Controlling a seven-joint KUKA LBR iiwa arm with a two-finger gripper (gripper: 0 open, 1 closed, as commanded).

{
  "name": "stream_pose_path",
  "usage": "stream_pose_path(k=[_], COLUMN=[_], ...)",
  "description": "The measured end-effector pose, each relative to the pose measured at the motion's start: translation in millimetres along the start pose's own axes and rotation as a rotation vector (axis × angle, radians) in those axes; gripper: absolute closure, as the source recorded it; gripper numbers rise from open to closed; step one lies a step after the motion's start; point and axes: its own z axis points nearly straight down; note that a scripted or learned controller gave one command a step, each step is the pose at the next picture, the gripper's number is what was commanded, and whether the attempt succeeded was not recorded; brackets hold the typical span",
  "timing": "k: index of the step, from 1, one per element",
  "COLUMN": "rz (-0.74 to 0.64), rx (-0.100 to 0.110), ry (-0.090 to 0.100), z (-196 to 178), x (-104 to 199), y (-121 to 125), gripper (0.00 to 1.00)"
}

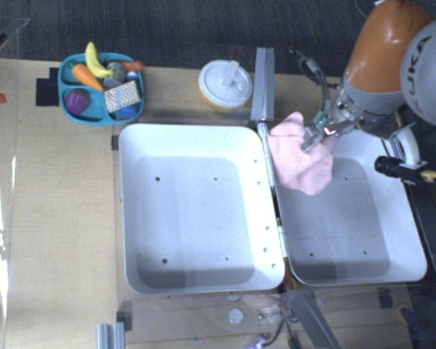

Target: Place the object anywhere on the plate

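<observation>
A slanted view from above shows a pale wooden bench carrying two shallow white bins side by side. The left bin (196,209) shows only its bare white floor. In the right bin (356,224), a crumpled pink cloth (299,160) lies at the far left corner, its edge bunched up against the rim next to the divider between the bins. The grey arm with its orange band (384,35) reaches in from the right, and its gripper (314,138) sits at the cloth's upper right part, touching or pinching the fabric there; the fingers appear drawn close together on a fold of the cloth, though they are small and partly blurred. Beyond the bins, on the bench, a blue divided plate (102,87) stands to the far left, well apart from the cloth. It holds toy food (a banana (94,60), a carrot (86,75), a purple piece (76,102) and a checkered item (123,93)). A round yellow container with a white lid (225,83) stands just behind the left bin's far right corner, beside a grey upright post (261,86).
</observation>
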Motion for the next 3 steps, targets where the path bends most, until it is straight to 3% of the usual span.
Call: stream_pose_path(k=[1, 3], rz=[-0.007, -0.812], rx=[0.0, -0.005], ry=[0.0, -0.001], z=[-1.5, -17.3], x=[0.8, 76.3], y=[2.5, 65.6], gripper=[1.0, 1.0])
